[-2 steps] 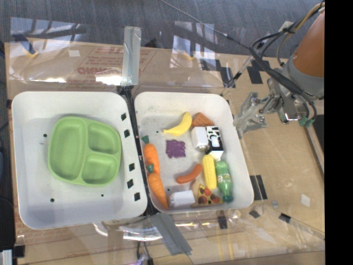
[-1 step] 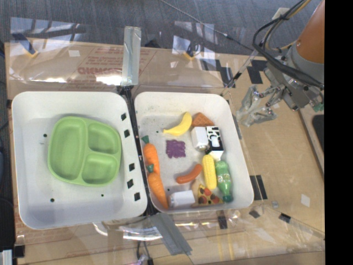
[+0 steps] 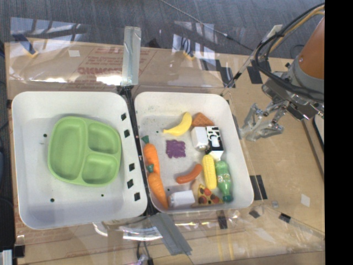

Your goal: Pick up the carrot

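My gripper (image 3: 265, 121) hangs over the bench, just past the right wall of the right bin (image 3: 238, 148). My fingers are open a little and hold nothing. A carrot (image 3: 151, 156) lies inside that bin, along its left wall. A second carrot (image 3: 157, 189) lies just below it. The banana (image 3: 179, 126) is near the bin's top. A green plate (image 3: 84, 149) sits in the bin beside it.
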Robot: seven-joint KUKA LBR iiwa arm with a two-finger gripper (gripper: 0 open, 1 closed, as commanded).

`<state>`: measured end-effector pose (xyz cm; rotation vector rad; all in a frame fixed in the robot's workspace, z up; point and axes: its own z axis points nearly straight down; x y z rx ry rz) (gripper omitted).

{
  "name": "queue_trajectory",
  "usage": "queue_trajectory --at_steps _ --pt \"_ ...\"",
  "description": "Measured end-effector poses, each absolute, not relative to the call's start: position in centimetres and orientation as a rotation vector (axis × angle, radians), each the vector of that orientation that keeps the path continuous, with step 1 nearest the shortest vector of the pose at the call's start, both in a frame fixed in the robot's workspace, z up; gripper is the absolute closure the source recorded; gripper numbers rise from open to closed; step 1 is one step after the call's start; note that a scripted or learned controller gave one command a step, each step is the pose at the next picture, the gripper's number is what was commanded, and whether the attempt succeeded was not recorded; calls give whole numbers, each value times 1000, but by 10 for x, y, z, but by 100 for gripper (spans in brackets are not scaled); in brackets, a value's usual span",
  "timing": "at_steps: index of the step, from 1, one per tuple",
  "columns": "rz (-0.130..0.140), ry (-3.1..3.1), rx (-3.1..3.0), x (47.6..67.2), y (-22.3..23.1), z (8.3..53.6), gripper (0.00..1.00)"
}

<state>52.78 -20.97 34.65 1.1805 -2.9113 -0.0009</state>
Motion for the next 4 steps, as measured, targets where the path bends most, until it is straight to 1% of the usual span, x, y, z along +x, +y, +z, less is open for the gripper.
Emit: queue_trajectory --at_steps 1,2,3,4 --pt "3 -2719 1580 542 -209 378 100" --pt "-2 -2358 2076 533 -209 357 100" --pt "-9 -2088 2346 510 -208 286 100" --pt "-1 -1812 2569 572 -206 287 100"
